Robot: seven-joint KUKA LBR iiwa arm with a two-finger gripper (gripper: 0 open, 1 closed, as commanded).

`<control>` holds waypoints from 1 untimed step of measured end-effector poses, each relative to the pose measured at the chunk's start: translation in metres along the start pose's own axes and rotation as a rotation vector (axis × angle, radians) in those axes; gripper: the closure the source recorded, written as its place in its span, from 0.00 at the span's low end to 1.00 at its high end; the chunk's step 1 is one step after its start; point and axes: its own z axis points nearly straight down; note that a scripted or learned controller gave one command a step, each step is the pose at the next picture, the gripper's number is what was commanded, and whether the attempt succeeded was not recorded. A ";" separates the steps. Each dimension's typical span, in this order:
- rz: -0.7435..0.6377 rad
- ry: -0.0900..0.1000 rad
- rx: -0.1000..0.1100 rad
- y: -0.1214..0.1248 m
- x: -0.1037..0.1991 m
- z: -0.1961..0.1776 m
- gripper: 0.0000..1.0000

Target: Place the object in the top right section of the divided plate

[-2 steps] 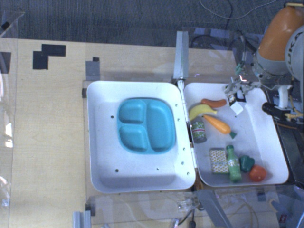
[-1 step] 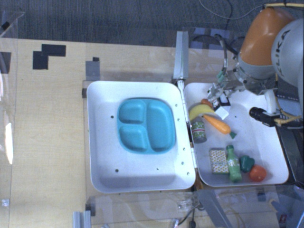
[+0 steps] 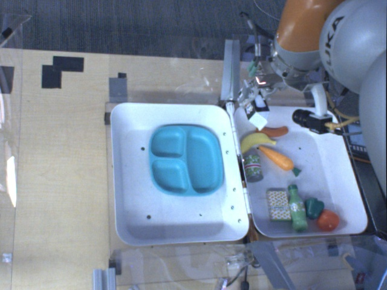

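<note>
Gripper: the two-finger gripper [image 3: 254,101] hangs over the upper left corner of the right bin, near the wall between the two bins; whether it is spread or closed cannot be told from this view, as the tips are lost in clutter and glare.
Arm: the grey arm with its orange band [image 3: 305,14] comes in from the upper right and slants down to the gripper.
Below the gripper: a small white tag-like piece [image 3: 258,121] lies just under it, and a yellow banana [image 3: 256,141] curves just beside the dividing wall.
Sausage: a small reddish-orange sausage-shaped toy [image 3: 276,131] lies just above the banana's far end.
Carrot: an orange toy carrot with a green top [image 3: 278,159] lies slantwise below the banana.
Can: a small dark can with a pale label [image 3: 253,167] stands against the left wall of the right bin.
Lower cluster: a flat speckled sponge-like square [image 3: 277,204], a green plastic bottle [image 3: 296,209] lying beside it, a dark teal piece [image 3: 314,207] and a red tomato-like ball [image 3: 328,220] sit near the bin's lower right corner.
Right bin: the shallow white right bin [image 3: 338,174] holds all these objects.
Plate: the blue divided plastic plate [image 3: 185,160] lies in the middle of the shallow white left bin [image 3: 139,210], well apart from the gripper; its sections hold nothing.
</note>
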 end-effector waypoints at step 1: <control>-0.466 0.002 0.002 0.015 0.074 0.061 1.00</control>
